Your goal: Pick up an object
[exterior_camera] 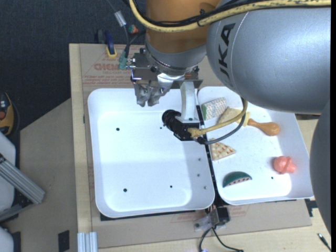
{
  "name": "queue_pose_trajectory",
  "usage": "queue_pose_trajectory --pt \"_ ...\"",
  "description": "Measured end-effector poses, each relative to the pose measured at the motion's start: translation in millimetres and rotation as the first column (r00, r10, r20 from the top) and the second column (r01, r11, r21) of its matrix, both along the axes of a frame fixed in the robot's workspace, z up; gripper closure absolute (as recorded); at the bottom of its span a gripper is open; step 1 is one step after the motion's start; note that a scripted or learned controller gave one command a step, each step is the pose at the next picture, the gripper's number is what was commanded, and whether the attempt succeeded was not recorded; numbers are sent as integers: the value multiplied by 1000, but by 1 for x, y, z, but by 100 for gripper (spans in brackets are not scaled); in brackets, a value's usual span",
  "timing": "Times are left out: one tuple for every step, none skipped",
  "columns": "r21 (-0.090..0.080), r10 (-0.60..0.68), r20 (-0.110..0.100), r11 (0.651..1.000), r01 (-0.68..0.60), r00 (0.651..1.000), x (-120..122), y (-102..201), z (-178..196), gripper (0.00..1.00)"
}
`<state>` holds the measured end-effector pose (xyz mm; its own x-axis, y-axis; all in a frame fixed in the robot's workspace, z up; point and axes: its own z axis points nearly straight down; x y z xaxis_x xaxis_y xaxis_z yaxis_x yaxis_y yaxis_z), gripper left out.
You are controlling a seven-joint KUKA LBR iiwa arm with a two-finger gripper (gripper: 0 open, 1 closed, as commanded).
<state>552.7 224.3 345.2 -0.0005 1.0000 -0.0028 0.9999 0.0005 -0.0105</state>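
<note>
A large grey robot arm [273, 41] with a glossy orange band [178, 9] reaches in from the right and hangs over the far edge of the left white plastic bin [136, 193]. Its metal two-finger gripper [148, 97] points straight down near that bin's back wall, fingers drawn close together with nothing between them.

The right white bin [262, 193] holds the objects: a pink rounded lump [284, 164], a green watermelon-slice toy [237, 179], a tan cracker-like triangle [222, 150], an orange spoon-shaped piece [262, 125] and a pale checked block [214, 108].
</note>
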Motion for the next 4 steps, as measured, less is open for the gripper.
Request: queue_pose_trajectory --pt "5 -8 20 1000 7 1000 -27 -78 89 100" --pt "1 -3 0 1000 3 1000 -76 -87 22 100" --pt "12 6 29 1000 -7 1000 -73 -32 189 100" --pt "0 3 2 1000 -3 1000 -74 2 123 100"
